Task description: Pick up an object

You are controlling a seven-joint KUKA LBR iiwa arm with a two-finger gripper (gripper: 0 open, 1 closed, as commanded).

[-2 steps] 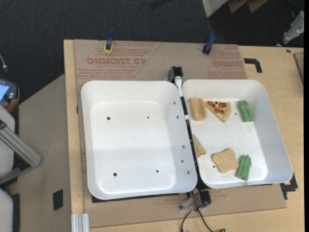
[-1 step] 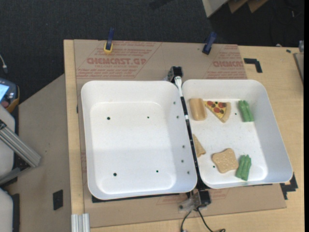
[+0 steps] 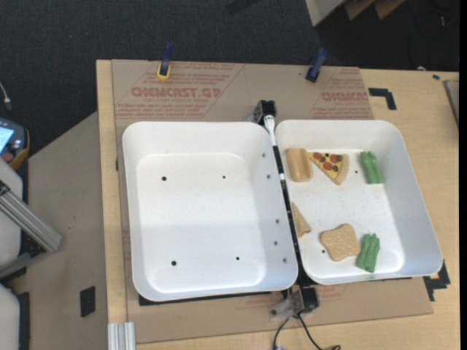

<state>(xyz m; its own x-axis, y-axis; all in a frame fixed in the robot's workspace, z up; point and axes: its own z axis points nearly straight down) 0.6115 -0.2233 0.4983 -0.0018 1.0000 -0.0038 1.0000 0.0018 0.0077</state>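
Observation:
The right bin [image 3: 408, 188] holds several toy foods. A tan hot dog bun [image 3: 297, 164] lies at its upper left, with a pizza slice [image 3: 329, 164] just right of it. A green vegetable piece [image 3: 371, 167] sits at the upper right. A small tan wedge [image 3: 299, 220] rests against the bin's left wall. A slice of toast [image 3: 340, 242] lies near the front, touching another green piece [image 3: 368, 252] on its right.
The left bin [image 3: 146, 195] lies beside the right one on a cardboard sheet [image 3: 219, 86]. Two clamps [image 3: 165, 63] [image 3: 317, 64] hold the sheet's far edge. A black fitting [image 3: 265, 111] sits where the bins meet at the back.

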